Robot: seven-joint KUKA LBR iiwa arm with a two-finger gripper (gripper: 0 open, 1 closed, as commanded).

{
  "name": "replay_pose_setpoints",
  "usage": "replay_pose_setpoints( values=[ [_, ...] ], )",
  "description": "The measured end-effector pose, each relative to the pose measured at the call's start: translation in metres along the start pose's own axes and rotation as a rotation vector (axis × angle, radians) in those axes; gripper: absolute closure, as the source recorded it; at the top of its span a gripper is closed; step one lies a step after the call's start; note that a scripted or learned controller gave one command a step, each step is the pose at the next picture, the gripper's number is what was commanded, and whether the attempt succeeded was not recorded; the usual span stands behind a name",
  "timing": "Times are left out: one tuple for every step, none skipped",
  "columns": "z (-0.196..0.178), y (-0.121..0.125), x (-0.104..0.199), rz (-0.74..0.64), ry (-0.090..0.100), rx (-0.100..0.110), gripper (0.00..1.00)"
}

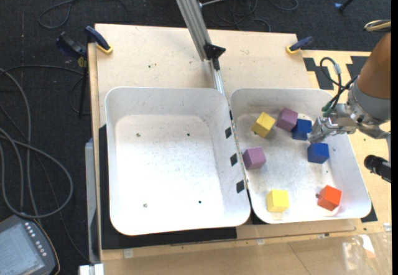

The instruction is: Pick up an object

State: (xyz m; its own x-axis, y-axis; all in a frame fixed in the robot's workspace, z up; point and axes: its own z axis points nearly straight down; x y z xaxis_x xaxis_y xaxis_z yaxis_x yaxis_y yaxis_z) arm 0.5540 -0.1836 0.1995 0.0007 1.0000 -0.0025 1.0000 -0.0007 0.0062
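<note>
Blocks sit in the right bin [348, 162]: two yellow, two purple, two blue, one orange. The gripper [318, 132] hangs between the two blue blocks [302, 129] [318, 152]. I cannot tell how its jaws stand.

A pale surface [161, 59] stands on dark carpet [43, 118] strewn with black cables [37, 162]. Blue-and-yellow clamps [98, 40] grip its far corners. A metal rail [189, 9] slants across it.

Blue-and-yellow clamps [98, 40] grip the counter's [161, 59] far corners, black cables [37, 149] trail across the dark floor, and a metal pole [189, 9] slants overhead.
</note>
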Motion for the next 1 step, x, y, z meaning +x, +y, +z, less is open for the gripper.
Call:
replay_pose_setpoints(
  values=[
    [-0.0548,0.0105,-0.0062,-0.003,-0.001,-0.001,1.0]
  ],
)
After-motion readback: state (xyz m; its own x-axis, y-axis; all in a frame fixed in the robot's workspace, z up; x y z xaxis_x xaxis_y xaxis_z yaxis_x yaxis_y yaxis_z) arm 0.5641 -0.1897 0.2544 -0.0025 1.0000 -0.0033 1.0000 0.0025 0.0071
